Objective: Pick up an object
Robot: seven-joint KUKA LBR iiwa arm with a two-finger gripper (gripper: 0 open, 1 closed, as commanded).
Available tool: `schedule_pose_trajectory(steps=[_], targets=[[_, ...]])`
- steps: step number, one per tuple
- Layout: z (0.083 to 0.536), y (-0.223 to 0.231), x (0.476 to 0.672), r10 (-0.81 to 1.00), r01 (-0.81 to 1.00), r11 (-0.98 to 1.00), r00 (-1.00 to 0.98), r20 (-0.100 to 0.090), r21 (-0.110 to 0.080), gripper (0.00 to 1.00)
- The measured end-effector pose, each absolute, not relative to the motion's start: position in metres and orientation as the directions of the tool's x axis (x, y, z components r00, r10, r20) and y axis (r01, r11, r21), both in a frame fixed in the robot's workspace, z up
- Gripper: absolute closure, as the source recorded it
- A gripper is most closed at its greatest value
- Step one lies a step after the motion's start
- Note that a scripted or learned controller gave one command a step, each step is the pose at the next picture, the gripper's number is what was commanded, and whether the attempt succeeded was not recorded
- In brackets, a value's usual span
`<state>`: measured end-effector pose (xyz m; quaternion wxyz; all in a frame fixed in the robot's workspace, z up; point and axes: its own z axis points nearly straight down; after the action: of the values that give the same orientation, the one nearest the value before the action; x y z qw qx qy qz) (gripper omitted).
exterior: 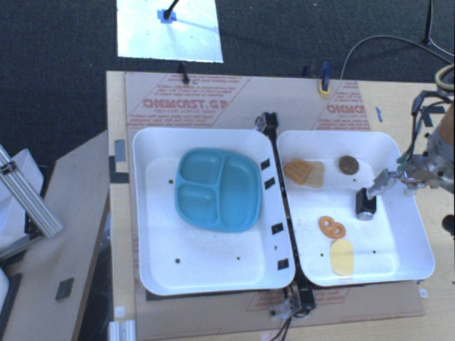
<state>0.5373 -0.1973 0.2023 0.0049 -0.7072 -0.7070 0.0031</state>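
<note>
Pale yellow slab [342,257] lies at 6 o'clock in the right bin [399,250], with an orange pretzel [331,226] just at its 12 o'clock. A tan waffle piece [304,172] sits at the bin's 10 o'clock and a brown disc [348,165] near 12 o'clock, and all four lie loose on the bin floor, apart from the gripper. At the bin's 3 o'clock rim the gripper [421,170] hangs over the wall, and I cannot tell whether it is released or clenched; at 9 o'clock from there, the left bin [162,263] holds a blue divided plate [217,190] at its centre.
</note>
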Motion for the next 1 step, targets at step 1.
schedule_pose_trajectory(steps=[1], targets=[[0.2095,-0.1965,0.5404,1.000,1.000,0.004,-0.004,0.000,0.001,0.00]])
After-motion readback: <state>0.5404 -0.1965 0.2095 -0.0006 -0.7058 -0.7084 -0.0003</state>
